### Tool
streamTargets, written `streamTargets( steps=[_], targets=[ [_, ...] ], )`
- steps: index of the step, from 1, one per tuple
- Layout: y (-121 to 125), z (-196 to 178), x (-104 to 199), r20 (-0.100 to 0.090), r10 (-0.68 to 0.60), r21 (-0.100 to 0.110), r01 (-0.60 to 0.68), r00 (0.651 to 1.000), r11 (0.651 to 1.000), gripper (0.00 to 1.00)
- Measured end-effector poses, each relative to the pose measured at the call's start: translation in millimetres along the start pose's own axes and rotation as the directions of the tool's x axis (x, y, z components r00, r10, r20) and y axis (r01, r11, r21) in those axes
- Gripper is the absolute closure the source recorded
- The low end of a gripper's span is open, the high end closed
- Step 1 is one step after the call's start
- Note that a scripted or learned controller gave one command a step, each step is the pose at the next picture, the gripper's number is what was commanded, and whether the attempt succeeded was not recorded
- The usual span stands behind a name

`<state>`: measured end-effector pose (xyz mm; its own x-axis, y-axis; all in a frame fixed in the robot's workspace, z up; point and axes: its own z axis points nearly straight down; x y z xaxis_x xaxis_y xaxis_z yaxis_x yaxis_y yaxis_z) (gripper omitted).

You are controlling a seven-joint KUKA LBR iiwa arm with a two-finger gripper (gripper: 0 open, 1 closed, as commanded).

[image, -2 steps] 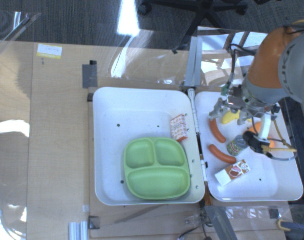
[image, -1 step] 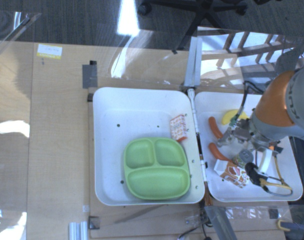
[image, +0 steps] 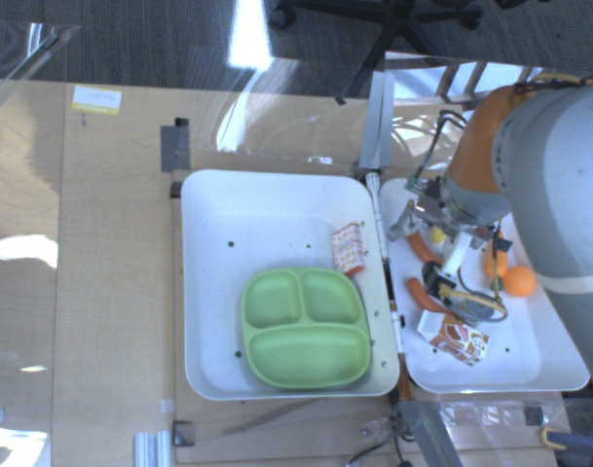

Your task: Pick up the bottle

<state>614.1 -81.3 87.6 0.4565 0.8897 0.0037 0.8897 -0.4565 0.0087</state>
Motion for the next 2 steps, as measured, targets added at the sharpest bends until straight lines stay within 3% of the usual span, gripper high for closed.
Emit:
streamTargets(
  steps=[1,2],
  targets=[
    [1,-11,1,0.002,-0.009,-0.005,0.009,1.000,1.000,1.00],
    [2,-114,81,0.001,-0.049,0.003,0.049,0.999,0.999,1.00]
  ],
)
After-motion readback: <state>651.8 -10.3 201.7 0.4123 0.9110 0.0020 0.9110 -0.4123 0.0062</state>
